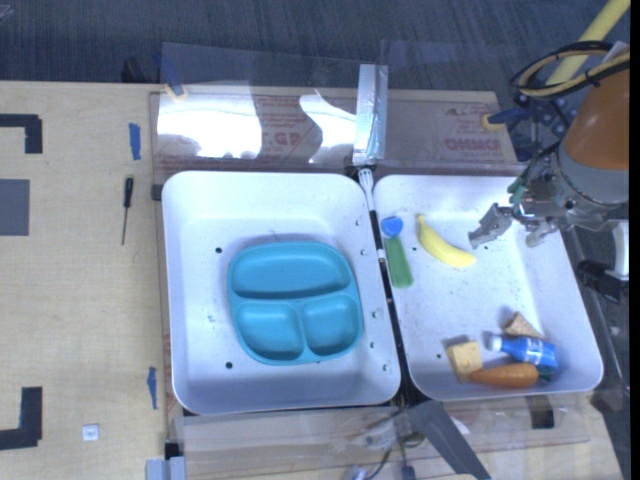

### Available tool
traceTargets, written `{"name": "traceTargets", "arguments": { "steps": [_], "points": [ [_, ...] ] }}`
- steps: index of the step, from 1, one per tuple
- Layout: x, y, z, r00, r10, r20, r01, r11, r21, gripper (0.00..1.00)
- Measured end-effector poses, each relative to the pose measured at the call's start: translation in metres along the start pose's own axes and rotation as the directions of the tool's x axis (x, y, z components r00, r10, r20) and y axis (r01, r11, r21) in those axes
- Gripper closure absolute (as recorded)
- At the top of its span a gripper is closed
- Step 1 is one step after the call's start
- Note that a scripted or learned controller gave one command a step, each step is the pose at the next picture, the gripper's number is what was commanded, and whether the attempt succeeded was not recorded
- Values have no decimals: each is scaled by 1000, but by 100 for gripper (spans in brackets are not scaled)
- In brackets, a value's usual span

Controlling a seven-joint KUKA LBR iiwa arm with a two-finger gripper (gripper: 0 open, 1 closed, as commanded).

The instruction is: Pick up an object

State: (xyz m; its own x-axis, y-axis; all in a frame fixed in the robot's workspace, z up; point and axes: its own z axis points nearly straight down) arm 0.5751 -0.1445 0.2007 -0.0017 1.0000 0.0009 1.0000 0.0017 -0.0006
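Two shallow white bins sit side by side on the bench: the left bin (190, 268) and the right bin (560, 298), meeting at a central divider. Landmark for all positions below: the yellow banana (443, 245).

Banana lies in the upper middle of the right bin, curved, tilted from upper left to lower right, flat on the bin floor. Just left of it, against the divider wall, lies a green marker-like stick with a blue cap (397, 253), roughly upright in the view, close to the banana but apart from it.

Well below and right of the banana, near the bin's lower edge, is a cluster: a tan block (462, 357), an orange carrot-shaped piece (503, 375) lying horizontally beneath a blue and white tube (524, 350), and a small brown wedge (521, 323) just above the tube. These items touch or overlap; exact contacts are hard to separate.

Far left of the banana, across the divider, a teal three-compartment plate (293, 301) rests in the middle of the left bin.

Gripper (510, 224) is just right of the banana, over the upper right part of the right bin, on the grey arm with its orange band (605, 128). Two finger pieces appear spread, with a gap between them. Nothing is seen between them; banana untouched.
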Motion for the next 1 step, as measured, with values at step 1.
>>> {"name": "traceTargets", "arguments": {
  "steps": [1],
  "points": [
    [49, 34, 112, 973, -230, 3, 230, 973, -8, 0]
  ]
}}
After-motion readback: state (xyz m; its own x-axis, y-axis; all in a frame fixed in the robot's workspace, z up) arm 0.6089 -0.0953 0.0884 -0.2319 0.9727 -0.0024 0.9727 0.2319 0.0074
